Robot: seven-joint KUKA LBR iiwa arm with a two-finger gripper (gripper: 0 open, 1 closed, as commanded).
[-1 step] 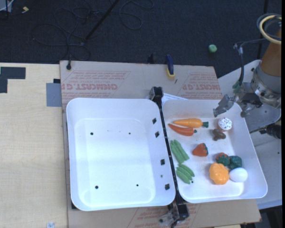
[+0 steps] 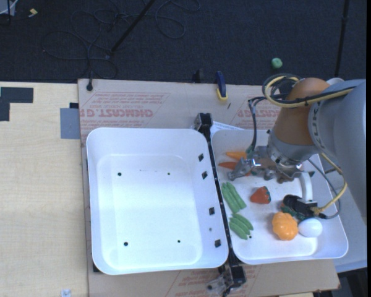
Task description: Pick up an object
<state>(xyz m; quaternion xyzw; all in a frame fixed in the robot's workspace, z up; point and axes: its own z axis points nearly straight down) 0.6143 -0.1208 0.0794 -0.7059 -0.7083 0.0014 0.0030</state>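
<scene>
Hanging low over the far part of the right bin (image 2: 334,252), the tool (image 2: 255,167) has metal fingers reaching left, but whether they are spread or closed I cannot tell. Just beside them lies an orange carrot (image 2: 236,156); nearer are a red strawberry (image 2: 260,195), two green pea pods (image 2: 233,198), an orange fruit (image 2: 285,226) and a white egg (image 2: 310,228). These look like light, stiff, smooth plastic toys; the strawberry's broad middle probably offers the surest hold.

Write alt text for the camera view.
A grey arm reaches from the right over the right bin, its gripper above toy food: green pods, a red piece, an orange fruit and a white egg.
</scene>
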